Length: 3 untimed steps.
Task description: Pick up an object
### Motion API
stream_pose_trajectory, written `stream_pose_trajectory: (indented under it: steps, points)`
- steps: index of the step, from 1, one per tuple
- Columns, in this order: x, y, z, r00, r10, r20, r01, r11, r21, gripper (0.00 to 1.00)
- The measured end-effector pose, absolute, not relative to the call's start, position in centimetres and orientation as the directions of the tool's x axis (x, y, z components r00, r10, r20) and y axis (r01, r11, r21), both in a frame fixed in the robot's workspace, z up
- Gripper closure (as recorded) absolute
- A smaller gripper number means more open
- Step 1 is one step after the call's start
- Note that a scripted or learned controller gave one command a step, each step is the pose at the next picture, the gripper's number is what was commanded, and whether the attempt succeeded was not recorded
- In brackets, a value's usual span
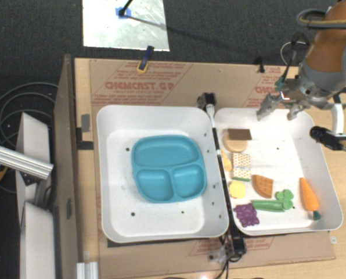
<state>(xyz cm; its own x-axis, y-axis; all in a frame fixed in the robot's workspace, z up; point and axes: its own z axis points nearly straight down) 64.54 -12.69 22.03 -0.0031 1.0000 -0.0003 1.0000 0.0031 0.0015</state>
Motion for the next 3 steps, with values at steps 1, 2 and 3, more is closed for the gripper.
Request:
stream_pose_trajectory:
  steps: [1, 2, 3]
  points:
    - [65.0, -8.8, 10.4, -0.007, 1.0, 0.003, 1.0, 0.007, -0.007, 0.0]
    - [67.2, -9.1, 8.8, -0.005, 1.0, -0.002, 1.0, 0.005, 0.011, 0.0]
    - [65.7, -8.9, 8.9, -0.002, 1.0, -0.004, 1.0, 0.002, 0.013, 0.0]
